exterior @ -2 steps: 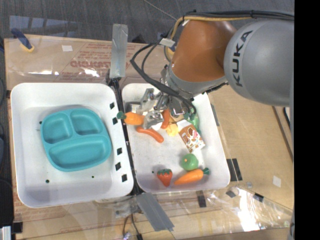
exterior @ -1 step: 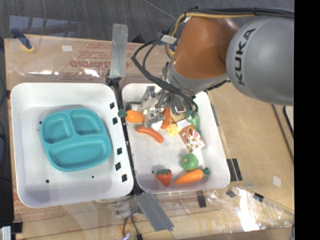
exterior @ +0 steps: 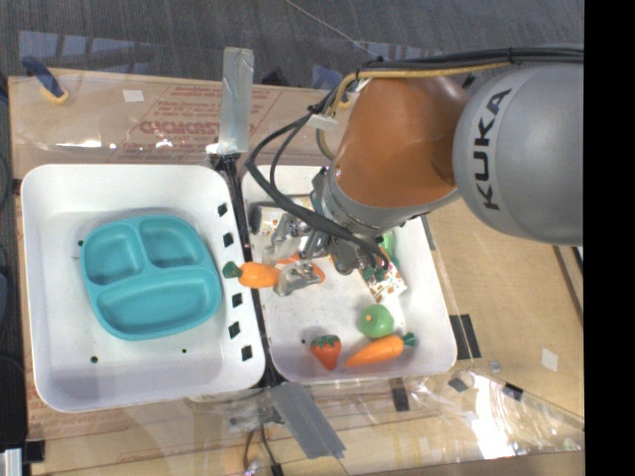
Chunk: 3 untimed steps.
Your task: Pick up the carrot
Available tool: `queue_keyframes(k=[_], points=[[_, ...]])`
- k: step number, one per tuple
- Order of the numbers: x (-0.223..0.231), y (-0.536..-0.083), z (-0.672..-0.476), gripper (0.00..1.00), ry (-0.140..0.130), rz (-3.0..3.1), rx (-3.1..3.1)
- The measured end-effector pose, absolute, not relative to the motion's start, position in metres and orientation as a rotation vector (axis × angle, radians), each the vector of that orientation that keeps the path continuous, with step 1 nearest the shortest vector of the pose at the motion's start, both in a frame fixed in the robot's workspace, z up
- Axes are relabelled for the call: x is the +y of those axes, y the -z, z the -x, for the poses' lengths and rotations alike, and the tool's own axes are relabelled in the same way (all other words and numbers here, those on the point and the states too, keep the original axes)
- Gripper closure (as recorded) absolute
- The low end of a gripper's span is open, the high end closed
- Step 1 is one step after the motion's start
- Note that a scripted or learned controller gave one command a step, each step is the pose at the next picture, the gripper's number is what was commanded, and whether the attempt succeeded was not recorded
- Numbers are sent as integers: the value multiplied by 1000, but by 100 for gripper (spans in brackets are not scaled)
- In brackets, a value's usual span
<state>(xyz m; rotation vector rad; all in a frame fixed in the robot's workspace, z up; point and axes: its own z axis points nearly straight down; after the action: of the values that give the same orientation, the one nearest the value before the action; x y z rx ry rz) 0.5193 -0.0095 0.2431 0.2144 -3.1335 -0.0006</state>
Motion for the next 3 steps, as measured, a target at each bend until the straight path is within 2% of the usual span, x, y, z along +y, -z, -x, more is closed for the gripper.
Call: queue_keyframes(k=[1, 2, 3], points=[[45, -189, -577, 100, 0, 170, -3133], [85, -190, -540, 100, 0, -307, -3123], [30, -191, -595, 100, -4, -381, -3119]])
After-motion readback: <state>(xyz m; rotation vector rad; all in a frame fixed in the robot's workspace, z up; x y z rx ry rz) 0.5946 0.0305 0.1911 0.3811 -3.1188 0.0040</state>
